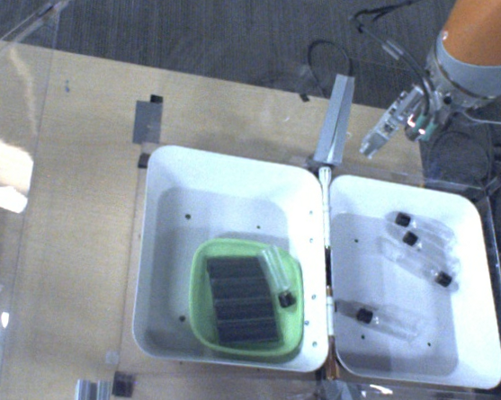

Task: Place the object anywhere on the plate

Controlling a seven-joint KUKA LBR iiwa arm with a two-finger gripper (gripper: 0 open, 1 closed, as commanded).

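Since the gripper (pixel 377 140) hangs above the right bin (pixel 487 269), grip unclear, grab a vial (pixel 423 236) squarely before the plate (pixel 201 270).

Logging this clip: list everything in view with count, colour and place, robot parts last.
Bins: two, white, side by side; left, right.
Plate: one, green, left bin, front.
Ridged block: one, dark grey, on the plate.
Clear vial with black cap: one, on the plate's right side.
Clear vials with black caps: about four, right bin, e.g..
Gripper: one, above the bench behind the right bin.
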